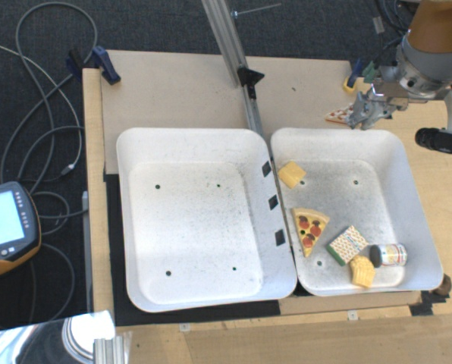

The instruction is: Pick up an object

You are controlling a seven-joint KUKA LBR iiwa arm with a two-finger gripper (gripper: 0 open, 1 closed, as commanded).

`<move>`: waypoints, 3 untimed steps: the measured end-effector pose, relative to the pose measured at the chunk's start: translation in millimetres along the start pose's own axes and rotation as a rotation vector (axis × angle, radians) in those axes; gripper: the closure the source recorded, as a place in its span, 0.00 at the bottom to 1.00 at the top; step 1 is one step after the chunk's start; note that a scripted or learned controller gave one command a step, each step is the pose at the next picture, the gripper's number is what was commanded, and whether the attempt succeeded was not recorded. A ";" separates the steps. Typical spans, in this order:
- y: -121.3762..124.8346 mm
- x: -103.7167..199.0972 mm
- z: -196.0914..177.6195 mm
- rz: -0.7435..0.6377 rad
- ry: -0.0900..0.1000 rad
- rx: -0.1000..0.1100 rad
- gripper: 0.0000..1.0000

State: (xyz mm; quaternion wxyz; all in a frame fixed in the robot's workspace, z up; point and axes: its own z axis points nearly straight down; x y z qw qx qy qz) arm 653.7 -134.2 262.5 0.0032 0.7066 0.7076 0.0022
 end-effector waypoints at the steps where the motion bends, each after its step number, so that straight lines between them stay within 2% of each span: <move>1: 0.7 55.8 -6.9 -0.005 0.004 0.006 1.00; 2: 4.4 102.0 2.9 -0.004 0.004 0.012 1.00; 3: -9.3 156.8 12.2 -0.005 0.004 0.013 1.00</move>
